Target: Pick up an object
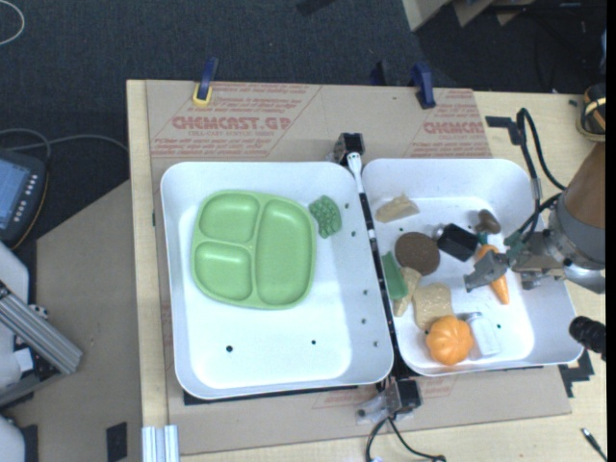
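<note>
Over the right bin (515,176), near its right edge, the gripper (489,269) hangs low above a small orange carrot-like piece (500,288); whether it is open or closed cannot be told. Beside it lie a black block (456,243), a brown round piece (417,251) and a tan slice (433,302), with an orange fruit (449,340) by the front edge. On the left bin (183,287) sit a green divided plate (254,248) and a green cluster (326,216)
</note>
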Controlling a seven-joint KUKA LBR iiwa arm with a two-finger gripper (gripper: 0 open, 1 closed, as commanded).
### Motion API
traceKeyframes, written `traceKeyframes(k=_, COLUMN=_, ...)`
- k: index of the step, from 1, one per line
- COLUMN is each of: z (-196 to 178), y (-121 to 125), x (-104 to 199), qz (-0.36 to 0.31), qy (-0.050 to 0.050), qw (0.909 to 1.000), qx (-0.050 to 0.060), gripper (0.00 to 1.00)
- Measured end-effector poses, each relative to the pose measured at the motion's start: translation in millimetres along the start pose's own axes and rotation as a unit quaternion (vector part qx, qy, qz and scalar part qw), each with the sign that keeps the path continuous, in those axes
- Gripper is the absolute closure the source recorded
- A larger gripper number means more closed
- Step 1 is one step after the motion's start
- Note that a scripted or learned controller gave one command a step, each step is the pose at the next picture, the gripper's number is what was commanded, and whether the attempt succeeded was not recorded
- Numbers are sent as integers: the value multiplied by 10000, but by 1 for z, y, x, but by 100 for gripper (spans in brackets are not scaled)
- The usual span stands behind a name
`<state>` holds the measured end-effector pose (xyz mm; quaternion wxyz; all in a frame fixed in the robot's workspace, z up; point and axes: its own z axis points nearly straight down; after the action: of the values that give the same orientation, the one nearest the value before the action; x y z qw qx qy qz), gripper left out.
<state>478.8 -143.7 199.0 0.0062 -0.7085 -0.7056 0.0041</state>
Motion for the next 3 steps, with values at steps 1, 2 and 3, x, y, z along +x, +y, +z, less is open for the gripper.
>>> traceKeyframes(k=1, z=-7, y=3, x=0, qz=-19, qy=-13, qw=10000, qx=-70, gripper=0)
traceKeyframes(k=2, z=39, y=-2, x=6, qz=-21, qy=-1, qw=10000, qx=-40, gripper=0)
traceKeyframes(k=3, z=91, y=-12, x=5, qz=-9, qy=-4, qw=10000, qx=-54, gripper=0)
